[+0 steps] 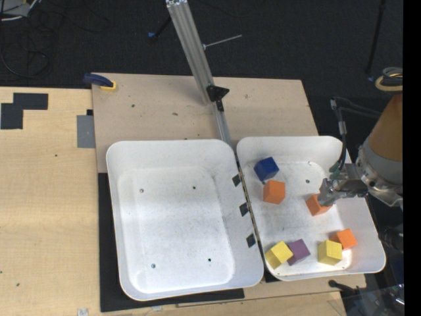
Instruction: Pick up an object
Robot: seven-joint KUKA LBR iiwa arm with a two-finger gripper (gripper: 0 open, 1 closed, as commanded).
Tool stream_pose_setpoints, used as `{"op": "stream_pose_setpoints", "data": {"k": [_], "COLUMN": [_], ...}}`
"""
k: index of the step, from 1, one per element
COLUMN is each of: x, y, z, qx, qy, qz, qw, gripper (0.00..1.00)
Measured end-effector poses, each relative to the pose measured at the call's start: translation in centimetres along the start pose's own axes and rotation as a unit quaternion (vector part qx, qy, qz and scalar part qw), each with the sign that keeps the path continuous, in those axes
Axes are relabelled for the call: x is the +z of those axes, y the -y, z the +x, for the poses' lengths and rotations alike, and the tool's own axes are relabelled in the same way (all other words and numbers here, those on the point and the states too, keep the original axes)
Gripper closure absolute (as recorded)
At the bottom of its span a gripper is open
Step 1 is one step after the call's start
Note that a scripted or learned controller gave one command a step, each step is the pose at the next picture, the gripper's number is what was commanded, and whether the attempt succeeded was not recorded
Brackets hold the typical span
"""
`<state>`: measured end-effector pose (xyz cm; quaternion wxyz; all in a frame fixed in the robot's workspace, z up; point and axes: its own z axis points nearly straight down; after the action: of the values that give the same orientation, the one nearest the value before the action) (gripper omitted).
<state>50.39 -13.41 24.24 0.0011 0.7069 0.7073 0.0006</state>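
The right bin (294,224) holds several small blocks. A blue cube (266,168) and an orange cube (274,191) lie near its left wall. Along the front edge sit a yellow block (279,253), a purple block (299,249), another yellow block (330,251) and a small orange block (346,238). My gripper (327,197) is down in the bin's right part, right against the upper right side of a further orange block (314,207), which it partly covers. Whether it holds this block is hidden.
The left bin (174,216) lies beside the right one, with black clips (242,209) along the shared wall. A slanted aluminium bar (196,54) rises behind the bins. The arm's orange band (393,130) hangs over the right bin's right edge.
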Motion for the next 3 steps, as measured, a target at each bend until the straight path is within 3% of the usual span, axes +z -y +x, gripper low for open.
{"op": "stream_pose_setpoints", "data": {"k": [1,3], "x": [-1.9,-0.5], "y": [0.0,-3.7], "z": [-0.1,10.2], "qx": [0.000,-0.002], "qy": [0.000,-0.002], "qz": [0.001,0.004], "qw": [1.0000,1.0000], "gripper": [1.00,1.00]}}
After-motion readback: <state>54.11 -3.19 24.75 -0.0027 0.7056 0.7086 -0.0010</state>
